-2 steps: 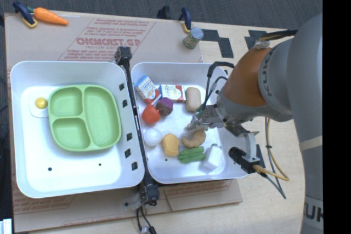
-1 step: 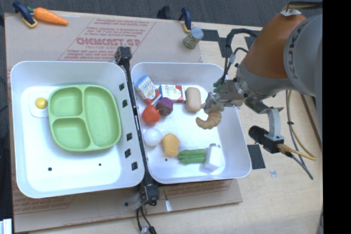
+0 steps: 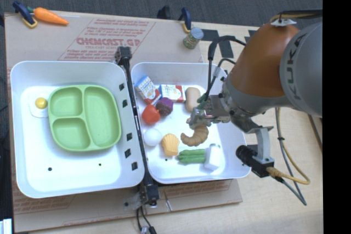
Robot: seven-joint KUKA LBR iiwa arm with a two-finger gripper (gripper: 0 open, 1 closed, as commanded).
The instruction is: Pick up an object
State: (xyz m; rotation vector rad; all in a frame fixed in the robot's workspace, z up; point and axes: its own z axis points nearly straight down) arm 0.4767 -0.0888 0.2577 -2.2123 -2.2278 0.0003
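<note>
While gripper (image 3: 198, 117) hovers over croissant (image 3: 195, 135) mid right bin (image 3: 230, 170), fingers hidden, can't tell gap. I'd guess light, stiff plastic, kinda slippery; pinch across fat middle.

One fixed overhead camera, slanted down over both white bins (image 3: 22, 172).

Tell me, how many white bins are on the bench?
2: the left bin holds a green plate, the right bin holds the toy food.
</note>
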